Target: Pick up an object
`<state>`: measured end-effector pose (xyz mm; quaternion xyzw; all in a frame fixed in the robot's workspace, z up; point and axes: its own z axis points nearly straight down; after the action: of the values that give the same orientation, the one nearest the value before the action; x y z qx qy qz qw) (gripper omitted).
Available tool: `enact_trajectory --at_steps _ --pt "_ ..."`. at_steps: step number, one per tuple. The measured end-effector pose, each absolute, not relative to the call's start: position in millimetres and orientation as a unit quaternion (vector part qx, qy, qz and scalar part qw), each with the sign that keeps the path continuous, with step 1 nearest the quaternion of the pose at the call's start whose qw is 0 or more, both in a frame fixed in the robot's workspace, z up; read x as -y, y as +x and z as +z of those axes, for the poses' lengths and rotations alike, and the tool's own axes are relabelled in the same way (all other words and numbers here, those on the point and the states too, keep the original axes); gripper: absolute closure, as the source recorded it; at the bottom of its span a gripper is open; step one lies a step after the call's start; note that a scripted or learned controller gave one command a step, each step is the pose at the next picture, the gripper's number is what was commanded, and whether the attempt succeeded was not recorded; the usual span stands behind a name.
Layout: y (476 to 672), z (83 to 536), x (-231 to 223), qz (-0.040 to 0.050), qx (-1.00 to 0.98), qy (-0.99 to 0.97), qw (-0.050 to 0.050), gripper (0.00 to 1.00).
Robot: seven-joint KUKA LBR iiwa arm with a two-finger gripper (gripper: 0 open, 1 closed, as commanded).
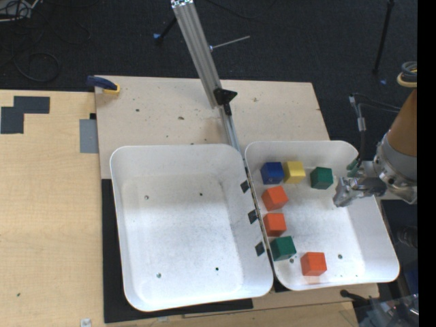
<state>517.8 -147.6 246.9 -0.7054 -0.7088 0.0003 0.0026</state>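
Blocks lie in the right bin (371,247): a blue block (272,172), a yellow block (295,171) and a green block (321,178) in a row near the far wall, two orange blocks (274,197) (274,223) below them along the left wall, a second green block (283,248) under those, and a third orange block (313,263) near the front. The gripper (343,197) hangs over the bin's right part, just right of the far green block, apart from it. Whether its jaws are apart or together I cannot tell; nothing shows between them. The left bin (129,182) sits beside.
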Motion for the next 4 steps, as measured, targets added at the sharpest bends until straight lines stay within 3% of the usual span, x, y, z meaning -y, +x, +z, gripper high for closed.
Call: enact_trajectory --at_steps 1,3,4 --pt "550.6 248 98 0.0003 0.709 -0.706 0.0 1.0" --pt "590.6 243 3 0.0003 0.708 -0.706 0.0 1.0" --pt "621.6 231 -37 0.0004 0.708 -0.706 0.001 1.0"
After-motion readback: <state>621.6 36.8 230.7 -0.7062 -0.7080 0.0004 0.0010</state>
